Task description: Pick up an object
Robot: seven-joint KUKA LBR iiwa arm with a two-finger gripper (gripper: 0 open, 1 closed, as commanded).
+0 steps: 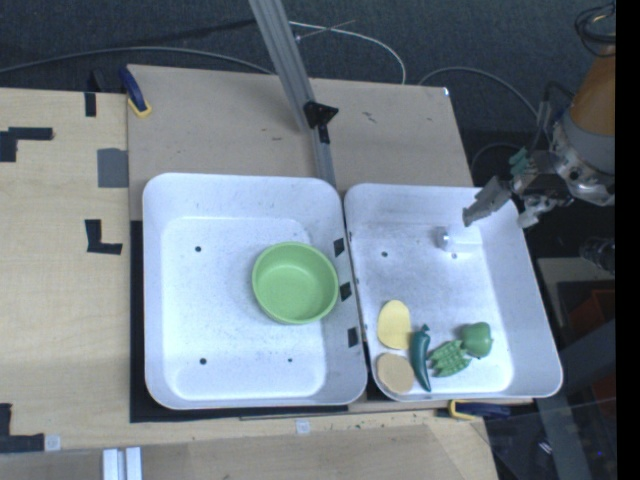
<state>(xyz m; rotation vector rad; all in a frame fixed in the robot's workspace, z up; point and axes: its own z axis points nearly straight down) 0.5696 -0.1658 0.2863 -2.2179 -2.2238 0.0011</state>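
Small toys lie in the near corner of the right bin (500, 268), away from the pincer (490, 206).

The smooth round green bowl (295, 283) sits in the speckled left bin (180, 268). A yellow oval piece (394, 323), a tan disc (395, 372), a dark green pepper (419, 356) and a knobbly green toy (462, 348) lie close together. The pincer hovers over the far right side, grasping nothing; its fingers look parted, perhaps.

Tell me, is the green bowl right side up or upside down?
Right side up. The green bowl in the left bin shows its open hollow and rim facing the camera, and nothing lies inside it.
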